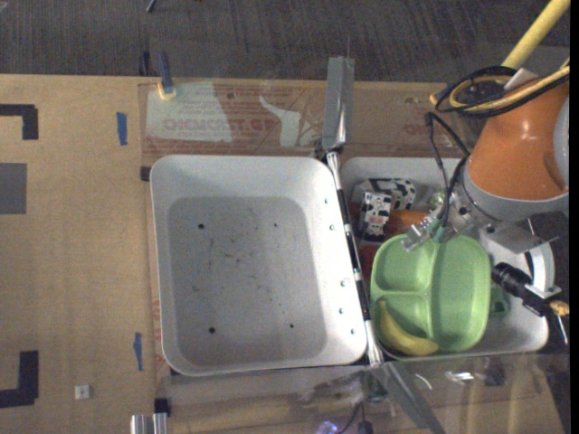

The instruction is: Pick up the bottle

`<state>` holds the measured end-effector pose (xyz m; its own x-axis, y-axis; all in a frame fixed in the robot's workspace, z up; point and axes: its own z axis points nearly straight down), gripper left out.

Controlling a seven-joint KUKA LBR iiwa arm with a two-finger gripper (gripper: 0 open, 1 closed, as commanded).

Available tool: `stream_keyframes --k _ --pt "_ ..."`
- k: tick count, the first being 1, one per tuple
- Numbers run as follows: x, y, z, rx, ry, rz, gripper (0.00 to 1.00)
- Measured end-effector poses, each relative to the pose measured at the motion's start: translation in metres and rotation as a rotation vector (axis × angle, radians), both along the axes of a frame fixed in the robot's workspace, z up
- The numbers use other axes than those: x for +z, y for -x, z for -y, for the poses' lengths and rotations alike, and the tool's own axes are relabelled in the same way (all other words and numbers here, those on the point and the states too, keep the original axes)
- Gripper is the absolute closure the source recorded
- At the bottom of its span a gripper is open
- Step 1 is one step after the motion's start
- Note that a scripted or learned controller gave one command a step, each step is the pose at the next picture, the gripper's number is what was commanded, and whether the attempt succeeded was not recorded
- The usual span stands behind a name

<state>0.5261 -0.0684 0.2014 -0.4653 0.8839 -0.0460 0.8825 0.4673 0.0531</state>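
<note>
The arm's smooth orange band (525,147) hangs at three o'clock over a glossy green divided plate (439,287), a curved yellow banana (403,333) and a cow-print carton (380,208). The gripper's state cannot be told.

the arm (525,147) is cut off by the picture's right edge, and its orange body covers the far right corner of the right bin (529,333). the gripper (432,229) is mostly hidden under the arm; how its fingers stand cannot be told. a cow-patterned carton (384,202) near the right bin's far left corner is too blurred to read. an orange-red thing (407,217) just beside it is largely covered by the green divided plate (434,292). a yellow banana-like thing (403,333) at the plate's near edge is partly hidden. no bottle can be made out for sure.
</note>
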Motion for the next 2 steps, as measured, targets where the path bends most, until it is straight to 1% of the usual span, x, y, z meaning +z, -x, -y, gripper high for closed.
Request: stream_keyframes --k 1,2 --pt "0.061 -0.005 -0.072 -0.222 -0.004 -0.045 1.0" --pt "0.021 0.02 -0.026 -0.211 -0.018 0.043 1.0"
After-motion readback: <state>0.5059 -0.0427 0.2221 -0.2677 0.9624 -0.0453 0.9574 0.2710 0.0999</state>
